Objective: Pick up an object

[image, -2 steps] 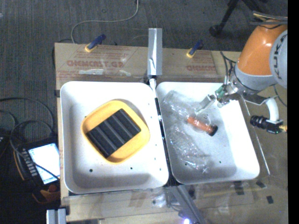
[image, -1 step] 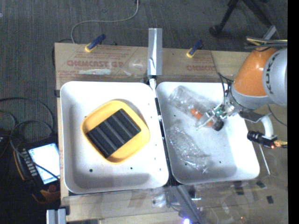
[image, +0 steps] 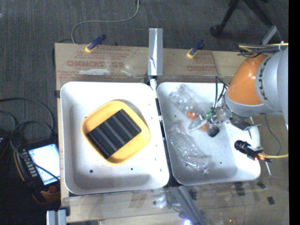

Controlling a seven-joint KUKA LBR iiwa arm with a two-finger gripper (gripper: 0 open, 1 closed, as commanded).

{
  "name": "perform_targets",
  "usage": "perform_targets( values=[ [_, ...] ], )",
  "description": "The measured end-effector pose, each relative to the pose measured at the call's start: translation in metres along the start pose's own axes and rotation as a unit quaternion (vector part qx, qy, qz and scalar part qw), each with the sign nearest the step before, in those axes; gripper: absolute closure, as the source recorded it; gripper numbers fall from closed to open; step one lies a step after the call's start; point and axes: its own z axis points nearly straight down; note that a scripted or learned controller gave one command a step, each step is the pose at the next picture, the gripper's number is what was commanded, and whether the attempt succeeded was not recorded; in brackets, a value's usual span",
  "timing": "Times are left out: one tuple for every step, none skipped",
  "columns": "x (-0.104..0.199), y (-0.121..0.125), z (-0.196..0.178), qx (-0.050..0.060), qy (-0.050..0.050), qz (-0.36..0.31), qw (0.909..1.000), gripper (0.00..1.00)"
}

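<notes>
The right bin (image: 243, 170) holds crumpled clear plastic pieces: one near the top (image: 183, 99) and a larger one lower down (image: 185, 146). Small orange bits (image: 191, 114) lie between them. My gripper (image: 212, 123) reaches down into this bin from the right, just right of the orange bits, with its dark tip close to the bin floor. Beneath the orange-banded wrist (image: 246, 86) the fingers are too small and dark to read. In the left bin (image: 75, 172) lies a yellow object with a black ribbed top (image: 116, 130).
A metal divider post (image: 155, 55) stands at the back between the bins. Blue-and-yellow clamps (image: 95, 43) (image: 195, 48) grip the cardboard behind. A black connector with cable (image: 246, 148) hangs over the right bin's right side. A tablet (image: 40, 161) lies on the floor at left.
</notes>
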Motion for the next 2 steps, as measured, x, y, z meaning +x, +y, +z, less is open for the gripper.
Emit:
perform_targets(
  values=[
    [-0.02, 0.026, 0.002, 0.021, 0.01, -0.021, 0.9995, 0.0],
    [-0.038, 0.043, 0.003, 0.031, 0.012, -0.054, 0.998, 0.0]
  ],
)
